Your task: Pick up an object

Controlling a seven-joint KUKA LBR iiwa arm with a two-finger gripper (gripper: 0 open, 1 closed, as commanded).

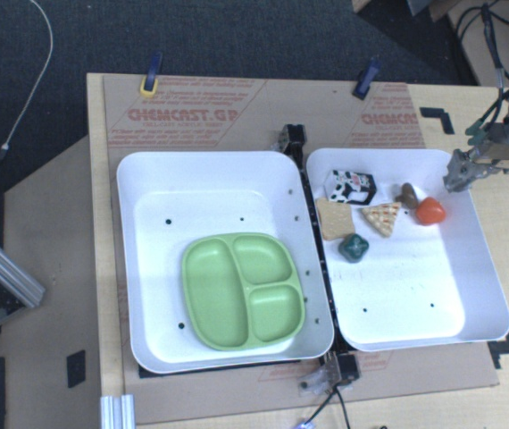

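The gripper (462, 175) is hovering at the right bin's (415, 315) upper right rim, at about two o'clock from that bin's middle, coming in from the right edge of the view. Whether it is clenched or released cannot be told; nothing is showing in its grasp.

The objects to pick are crowding the upper left part of the right bin. A red tomato-like ball (429, 211) is lying nearest the gripper, at about seven o'clock from it, with a small brown piece (408, 195) just beside it at ten o'clock. A tan waffle-patterned wedge (382, 217) is sitting next at the ball's nine o'clock. Further on, a tan square slab (334, 218) is leaning against the bin's left wall, a black-and-white cow-patterned packet (351, 187) is lying at its one o'clock, touching or nearly so, and a dark green lump (354, 248) is resting at its five o'clock.

The lower half of the right bin is lying open, as is its right side below the ball. The left bin (147, 195) is holding a green three-compartment tray (241, 290) toward its lower right, leaving bare floor along the top and left. The two bins are sitting edge to edge on a cardboard sheet (237, 105) held by a yellow-and-blue clamp (151, 76) and a blue clamp (366, 79) at the far edge.
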